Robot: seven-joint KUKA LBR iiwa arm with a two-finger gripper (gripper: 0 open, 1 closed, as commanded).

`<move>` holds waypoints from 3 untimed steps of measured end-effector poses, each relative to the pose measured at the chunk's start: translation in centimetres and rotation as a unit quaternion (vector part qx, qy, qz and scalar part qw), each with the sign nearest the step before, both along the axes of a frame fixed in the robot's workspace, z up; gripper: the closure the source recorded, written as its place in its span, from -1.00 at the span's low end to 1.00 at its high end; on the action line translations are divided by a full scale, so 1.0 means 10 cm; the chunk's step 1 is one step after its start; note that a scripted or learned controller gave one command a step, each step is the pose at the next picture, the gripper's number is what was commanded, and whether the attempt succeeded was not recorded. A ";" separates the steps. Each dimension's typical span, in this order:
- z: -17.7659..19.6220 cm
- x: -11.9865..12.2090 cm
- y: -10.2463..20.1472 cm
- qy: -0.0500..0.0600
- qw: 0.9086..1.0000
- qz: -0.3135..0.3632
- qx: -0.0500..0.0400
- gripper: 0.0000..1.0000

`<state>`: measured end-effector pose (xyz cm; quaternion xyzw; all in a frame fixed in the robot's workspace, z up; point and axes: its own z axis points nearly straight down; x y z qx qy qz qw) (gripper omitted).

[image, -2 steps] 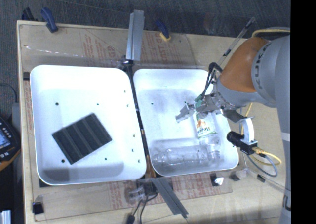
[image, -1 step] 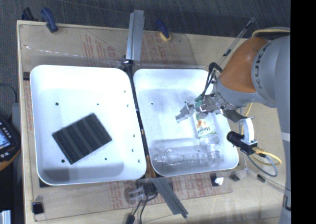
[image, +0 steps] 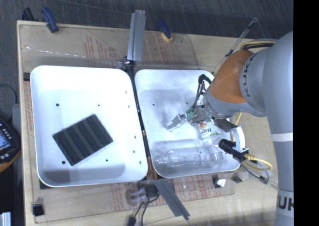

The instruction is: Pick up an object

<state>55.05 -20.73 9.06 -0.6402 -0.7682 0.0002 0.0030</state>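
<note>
My gripper (image: 175,121) hangs low over the middle of the right bin (image: 154,83), reaching in from the grey arm with its orange band. Just right of it, under the wrist, a small white bottle with a printed label (image: 207,131) lies in the bin. A clear plastic bottle (image: 187,158) lies on its side along the right bin's front wall, apart from the gripper. A black ribbed rectangular pad (image: 82,138) rests flat in the left bin (image: 45,80), far from the gripper. I see nothing between the fingers.
The two bins meet at a dark divider (image: 139,120). A grey metal post (image: 135,35) stands behind them and blue clamps (image: 50,20) grip the bench's back edge. A metal bracket (image: 169,200) juts out in front of the bins.
</note>
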 end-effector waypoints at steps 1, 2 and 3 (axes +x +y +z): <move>0.76 -0.04 -0.04 -0.002 1.000 0.018 -0.002 -1.00; 0.01 -0.32 0.49 -0.001 0.998 -0.057 -0.002 -1.00; 0.11 -0.31 0.49 -0.002 0.998 -0.055 -0.002 1.00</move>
